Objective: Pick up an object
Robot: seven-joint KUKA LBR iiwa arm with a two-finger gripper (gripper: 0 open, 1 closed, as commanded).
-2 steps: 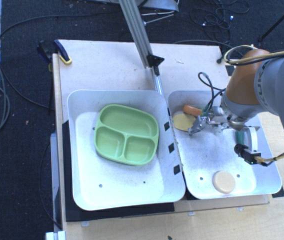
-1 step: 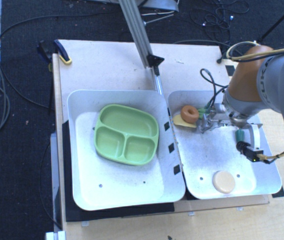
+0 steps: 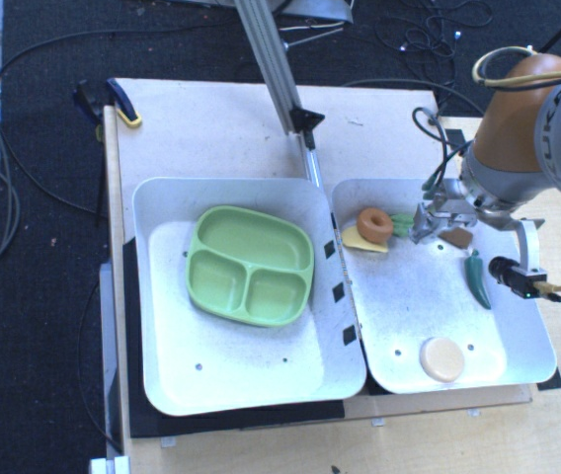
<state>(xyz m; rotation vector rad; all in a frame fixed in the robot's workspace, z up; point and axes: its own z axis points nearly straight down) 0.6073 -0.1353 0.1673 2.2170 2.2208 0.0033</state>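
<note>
Gripper low in the right bin — beside the doughnut — finger state unclear.

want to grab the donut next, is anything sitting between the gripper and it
Yes, slightly: a small green piece lies between the gripper and the donut in the right bin. A yellow wedge touches the donut's near side.

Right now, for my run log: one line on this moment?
gripper: low in right bin | beside donut | green plate: left bin
</note>
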